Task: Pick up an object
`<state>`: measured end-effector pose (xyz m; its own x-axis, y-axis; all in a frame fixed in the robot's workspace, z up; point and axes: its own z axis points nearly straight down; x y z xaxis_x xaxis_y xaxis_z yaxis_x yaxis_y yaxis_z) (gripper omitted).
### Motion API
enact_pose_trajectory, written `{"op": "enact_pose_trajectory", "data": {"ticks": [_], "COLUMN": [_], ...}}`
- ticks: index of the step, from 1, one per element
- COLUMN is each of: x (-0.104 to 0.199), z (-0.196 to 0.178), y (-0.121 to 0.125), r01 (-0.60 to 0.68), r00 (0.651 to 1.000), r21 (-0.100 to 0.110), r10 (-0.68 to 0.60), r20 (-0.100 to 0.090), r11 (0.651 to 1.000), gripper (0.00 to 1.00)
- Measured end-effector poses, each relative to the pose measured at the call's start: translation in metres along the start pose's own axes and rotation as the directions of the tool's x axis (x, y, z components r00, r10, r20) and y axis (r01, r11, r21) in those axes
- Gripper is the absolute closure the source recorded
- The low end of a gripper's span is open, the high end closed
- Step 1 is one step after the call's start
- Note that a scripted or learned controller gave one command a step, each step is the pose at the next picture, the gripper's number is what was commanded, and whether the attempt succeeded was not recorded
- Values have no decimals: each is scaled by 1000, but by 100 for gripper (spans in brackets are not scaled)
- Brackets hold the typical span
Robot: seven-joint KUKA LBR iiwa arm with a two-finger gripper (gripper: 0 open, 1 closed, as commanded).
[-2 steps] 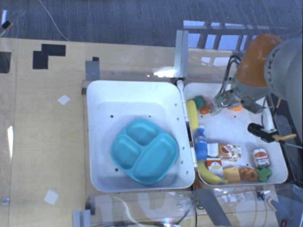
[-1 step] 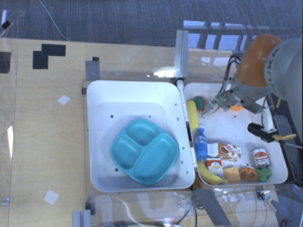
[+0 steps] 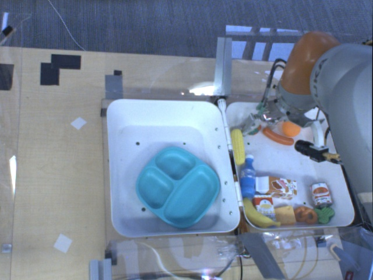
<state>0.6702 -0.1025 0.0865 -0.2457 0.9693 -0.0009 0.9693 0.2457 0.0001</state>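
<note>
Gripper (image 3: 260, 119) sits low in the right bin (image 3: 344, 214), back corner, right next to the orange hot dog (image 3: 278, 136). Hot dog lies flat on the bin floor, long axis slanting from back-left to front-right. Honestly can't tell if the fingers are open or closed. Corn cob (image 3: 237, 146) runs along the left wall.

place: robotics lab | cues: wooden bench (image 3: 52, 174) (black marker patches), metal brackets (image 3: 223, 69), grey carpet (image 3: 145, 16)
</note>
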Motion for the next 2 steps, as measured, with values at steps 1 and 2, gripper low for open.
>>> {"op": "enact_pose_trajectory", "data": {"ticks": [1,2], "x": [0,60], "z": [-10,-99], "y": [3,16], "r01": [6,-21], "r00": [1000,1000], "r21": [-7,-6], "r10": [-6,21], "r20": [2,-1], "r11": [1000,1000], "gripper": [100,100]}}
